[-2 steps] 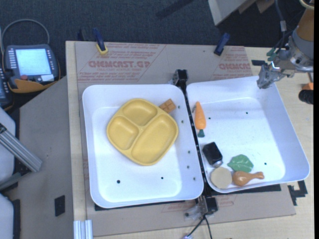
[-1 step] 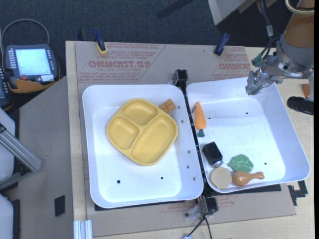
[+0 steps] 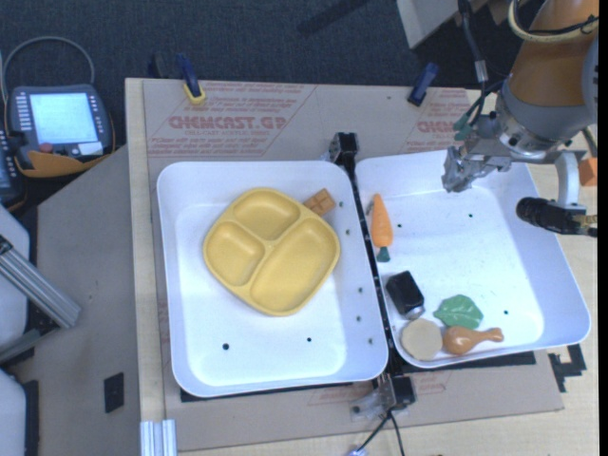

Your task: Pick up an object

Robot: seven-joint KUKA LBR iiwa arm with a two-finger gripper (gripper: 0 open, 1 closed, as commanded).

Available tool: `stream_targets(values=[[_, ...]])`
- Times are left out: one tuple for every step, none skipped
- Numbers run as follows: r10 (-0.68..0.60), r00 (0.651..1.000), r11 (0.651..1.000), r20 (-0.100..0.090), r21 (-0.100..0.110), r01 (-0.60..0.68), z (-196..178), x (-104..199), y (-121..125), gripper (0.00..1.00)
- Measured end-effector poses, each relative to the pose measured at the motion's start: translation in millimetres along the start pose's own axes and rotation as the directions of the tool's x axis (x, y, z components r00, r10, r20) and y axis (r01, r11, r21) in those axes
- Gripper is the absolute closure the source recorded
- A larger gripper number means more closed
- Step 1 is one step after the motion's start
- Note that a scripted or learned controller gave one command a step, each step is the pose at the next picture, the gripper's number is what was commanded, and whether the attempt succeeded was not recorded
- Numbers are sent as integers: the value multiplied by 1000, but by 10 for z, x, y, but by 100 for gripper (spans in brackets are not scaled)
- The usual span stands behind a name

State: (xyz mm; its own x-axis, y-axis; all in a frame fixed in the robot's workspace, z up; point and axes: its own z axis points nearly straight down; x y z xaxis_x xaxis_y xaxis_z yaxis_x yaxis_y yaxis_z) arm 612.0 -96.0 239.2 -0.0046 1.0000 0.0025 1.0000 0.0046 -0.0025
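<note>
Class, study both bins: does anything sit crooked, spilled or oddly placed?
Only one oddity: a small brown block sits wedged under the far rim of the yellow divided plate in the left bin. Nothing looks spilled or broken.

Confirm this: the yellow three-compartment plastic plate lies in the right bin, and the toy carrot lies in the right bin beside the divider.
Not quite. The camera view shows the yellow three-compartment plastic plate in the left white bin, not the right one. The rest holds: the orange toy carrot lies in the right white bin beside the divider.
</note>
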Motion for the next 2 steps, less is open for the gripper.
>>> stream_targets(values=[[-1, 1000, 1000, -1, 2, 1, 104, 550, -273, 100], [-1, 1000, 1000, 0, 2, 1, 214, 1045, -485, 100]])
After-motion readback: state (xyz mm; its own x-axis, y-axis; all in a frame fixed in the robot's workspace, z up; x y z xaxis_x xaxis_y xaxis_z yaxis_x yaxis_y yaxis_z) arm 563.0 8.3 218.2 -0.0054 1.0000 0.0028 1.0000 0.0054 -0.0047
